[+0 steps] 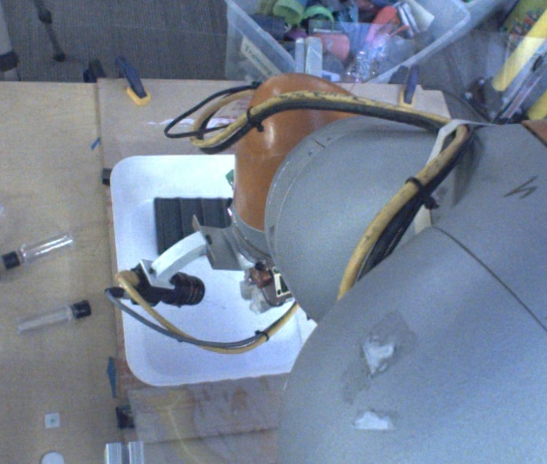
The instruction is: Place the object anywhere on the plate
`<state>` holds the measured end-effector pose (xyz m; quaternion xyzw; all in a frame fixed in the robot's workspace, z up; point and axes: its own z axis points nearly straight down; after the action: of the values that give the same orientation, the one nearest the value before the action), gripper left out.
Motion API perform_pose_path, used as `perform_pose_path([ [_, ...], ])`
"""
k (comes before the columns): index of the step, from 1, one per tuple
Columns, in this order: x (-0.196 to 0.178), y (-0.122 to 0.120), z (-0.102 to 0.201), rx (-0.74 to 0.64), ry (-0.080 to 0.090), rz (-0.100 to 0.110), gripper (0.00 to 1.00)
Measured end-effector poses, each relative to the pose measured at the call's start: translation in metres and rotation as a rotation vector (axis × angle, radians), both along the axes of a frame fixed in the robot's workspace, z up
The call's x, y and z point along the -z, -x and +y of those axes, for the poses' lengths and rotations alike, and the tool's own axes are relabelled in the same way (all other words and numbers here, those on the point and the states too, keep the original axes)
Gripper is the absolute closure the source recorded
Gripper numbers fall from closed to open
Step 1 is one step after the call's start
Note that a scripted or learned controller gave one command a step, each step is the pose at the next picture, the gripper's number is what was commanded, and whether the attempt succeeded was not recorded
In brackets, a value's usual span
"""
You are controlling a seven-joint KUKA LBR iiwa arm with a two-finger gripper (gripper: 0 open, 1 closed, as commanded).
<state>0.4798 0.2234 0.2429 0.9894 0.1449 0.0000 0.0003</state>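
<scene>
A white bin (148, 187) lies left of centre, and the grey arm with its orange band (273, 133) covers most of its right part. A flat black ribbed object (188, 218) rests in the bin's upper middle, partly under the arm. My gripper (260, 292) hangs below the wrist over the bin's floor, just right of and below the black object. A white bracket with a black cylinder (181, 290) sticks out to its left. The arm hides everything further right.
A yellow and black cable (206, 344) loops over the bin's front part. Several clear tubes with black caps (42, 249) lie on the wooden bench to the left. A clear tub of coloured toys (351, 17) stands at the back.
</scene>
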Motion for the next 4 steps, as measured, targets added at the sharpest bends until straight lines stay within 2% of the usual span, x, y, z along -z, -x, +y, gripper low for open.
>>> perform_pose_path([
  [1,0.005,-0.077,-0.007,-0.246,0.001,0.003,1.0],
  [2,0.09,-0.014,0.001,-0.191,0.0,0.007,1.0],
  [3,0.039,-0.072,0.002,-0.569,0.0,0.004,1.0],
  [4,0.129,0.002,0.001,-0.545,-0.001,0.008,1.0],
])
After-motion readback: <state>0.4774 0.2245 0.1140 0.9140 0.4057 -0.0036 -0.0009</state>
